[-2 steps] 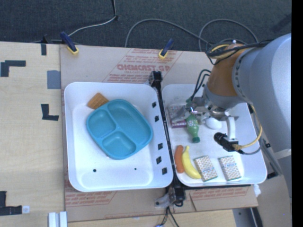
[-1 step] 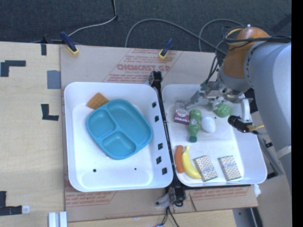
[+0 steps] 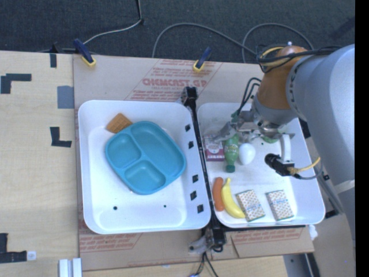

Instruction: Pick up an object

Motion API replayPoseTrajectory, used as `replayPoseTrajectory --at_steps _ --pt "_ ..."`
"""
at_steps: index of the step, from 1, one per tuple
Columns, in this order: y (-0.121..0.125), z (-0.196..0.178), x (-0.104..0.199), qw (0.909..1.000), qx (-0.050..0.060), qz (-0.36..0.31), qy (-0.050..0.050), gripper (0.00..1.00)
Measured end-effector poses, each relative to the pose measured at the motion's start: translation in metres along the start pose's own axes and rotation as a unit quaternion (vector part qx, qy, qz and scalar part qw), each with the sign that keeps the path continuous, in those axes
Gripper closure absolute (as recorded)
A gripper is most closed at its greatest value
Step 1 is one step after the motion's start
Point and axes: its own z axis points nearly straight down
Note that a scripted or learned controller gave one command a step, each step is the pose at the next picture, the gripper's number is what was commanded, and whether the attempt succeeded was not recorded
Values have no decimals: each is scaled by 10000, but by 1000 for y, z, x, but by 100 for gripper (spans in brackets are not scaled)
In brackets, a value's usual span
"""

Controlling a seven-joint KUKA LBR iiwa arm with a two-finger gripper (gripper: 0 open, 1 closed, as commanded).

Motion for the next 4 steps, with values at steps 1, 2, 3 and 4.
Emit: replayPoseTrajectory --at_steps 1,2,3,4 --pt "-49 -1 -2 10000 -13 2 5 0" --pt "27 -33 15 10000 64 -9 15 0" --pt "-7 4 19 10000 62 -6 13 0" --pt "-7 -5 18 10000 56 -10 3 100"
